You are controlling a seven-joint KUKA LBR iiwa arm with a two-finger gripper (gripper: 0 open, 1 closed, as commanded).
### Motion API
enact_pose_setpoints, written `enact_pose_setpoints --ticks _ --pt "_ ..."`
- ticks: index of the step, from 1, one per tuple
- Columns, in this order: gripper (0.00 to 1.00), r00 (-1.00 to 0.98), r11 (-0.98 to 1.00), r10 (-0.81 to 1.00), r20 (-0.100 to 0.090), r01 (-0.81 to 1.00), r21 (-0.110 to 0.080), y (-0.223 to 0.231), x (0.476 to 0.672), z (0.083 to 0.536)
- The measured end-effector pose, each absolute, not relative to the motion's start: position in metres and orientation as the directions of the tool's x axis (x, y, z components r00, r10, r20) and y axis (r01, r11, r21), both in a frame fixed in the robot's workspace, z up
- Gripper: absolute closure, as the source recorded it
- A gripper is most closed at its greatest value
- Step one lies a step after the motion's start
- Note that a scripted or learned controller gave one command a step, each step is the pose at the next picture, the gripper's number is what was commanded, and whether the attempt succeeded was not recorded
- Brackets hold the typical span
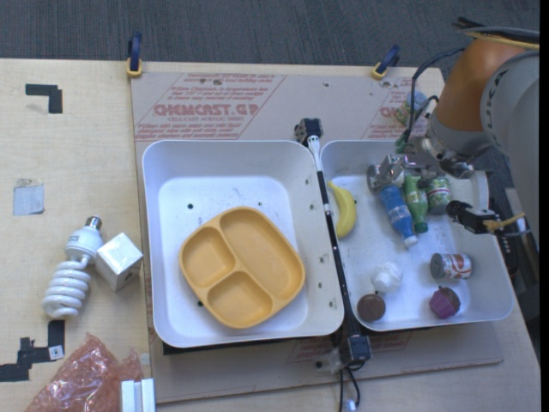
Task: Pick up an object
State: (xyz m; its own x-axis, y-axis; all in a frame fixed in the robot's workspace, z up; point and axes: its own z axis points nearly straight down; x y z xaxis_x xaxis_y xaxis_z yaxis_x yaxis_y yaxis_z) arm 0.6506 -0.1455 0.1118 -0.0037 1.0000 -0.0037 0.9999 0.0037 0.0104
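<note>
The right bin (489,312) holds a yellow banana (344,209), a blue bottle (398,215), a green bottle (416,199), a small green can (439,194), a red-and-white can (450,267), a purple object (444,302), a brown ball (371,307) and a white crumpled piece (388,275). My gripper (385,175) reaches in from the upper right and sits low at the far end of the blue bottle, close beside the green bottle. Its metal body hides what lies under it.
The left bin (159,230) holds a yellow divided plate (242,266). On the bench to the left lie a spiral light bulb (70,275), a white cube (118,260) and a red mesh bag (81,376). A black cable bracket (470,217) hangs over the right bin's right side.
</note>
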Motion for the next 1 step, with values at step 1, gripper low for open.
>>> enact_pose_setpoints --ticks 1 --pt "1.00 -0.006 0.006 1.000 -0.004 1.000 0.004 -0.1457 0.6493 0.1201"
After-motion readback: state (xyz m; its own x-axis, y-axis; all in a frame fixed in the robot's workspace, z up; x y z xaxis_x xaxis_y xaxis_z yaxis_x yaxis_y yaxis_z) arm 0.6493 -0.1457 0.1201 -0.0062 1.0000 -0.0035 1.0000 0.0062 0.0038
